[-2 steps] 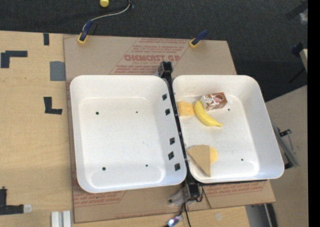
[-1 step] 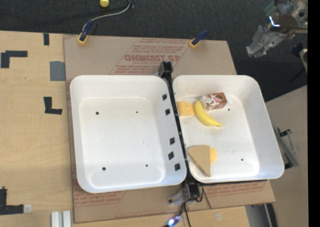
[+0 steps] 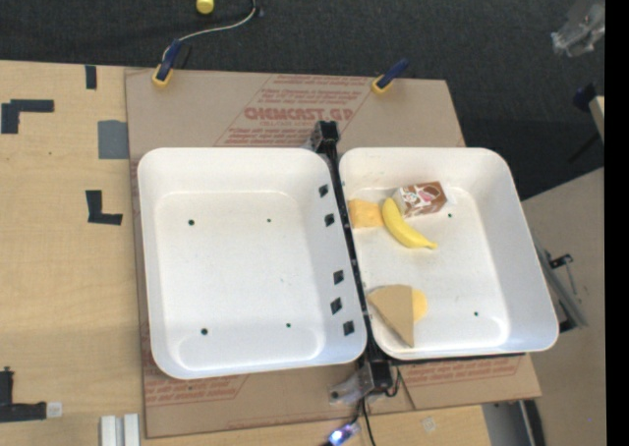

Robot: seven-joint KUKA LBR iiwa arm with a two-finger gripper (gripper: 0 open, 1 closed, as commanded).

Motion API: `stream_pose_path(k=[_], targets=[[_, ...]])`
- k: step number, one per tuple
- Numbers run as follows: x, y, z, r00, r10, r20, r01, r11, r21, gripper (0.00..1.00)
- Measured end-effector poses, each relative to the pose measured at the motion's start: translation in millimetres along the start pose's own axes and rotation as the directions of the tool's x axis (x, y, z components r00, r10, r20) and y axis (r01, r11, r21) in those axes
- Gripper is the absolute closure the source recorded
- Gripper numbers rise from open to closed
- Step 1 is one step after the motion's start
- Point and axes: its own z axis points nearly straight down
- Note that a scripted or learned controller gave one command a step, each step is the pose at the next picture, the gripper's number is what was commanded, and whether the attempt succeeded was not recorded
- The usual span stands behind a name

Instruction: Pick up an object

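A tan wedge [image 3: 395, 311] (near edge) shares the right bin [image 3: 491, 267] with a banana [image 3: 405, 226].

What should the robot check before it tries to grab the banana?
1. Banana in plain sight in the right bin: ok.
2. Top of the banana uncovered: ok, nothing lies over it.
3. Room around the banana: not ok, the brown and white packet touches its upper end and a yellow block sits close on its left.
4. Other things away from it: ok, the tan piece lies apart, near the front of the bin.
5. Banana away from the bin walls: ok, it lies out on the floor of the bin.
6. Gripper ready above the bin: cannot tell.
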Motion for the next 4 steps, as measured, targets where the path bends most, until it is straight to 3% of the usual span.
stream_pose_path(k=[1,2,3,4], targets=[[-60,-6,-5,1.000,0.003,-0.002,-0.003,1.000,0.010,1.00],[-56,-50,219,1.000,0.001,-0.010,-0.001,1.000,0.030,1.00],[-55,-154,448,1.000,0.005,-0.006,-0.005,1.000,0.017,1.00],[-54,-50,416,1.000,-0.007,-0.002,0.007,1.000,0.003,1.00]])
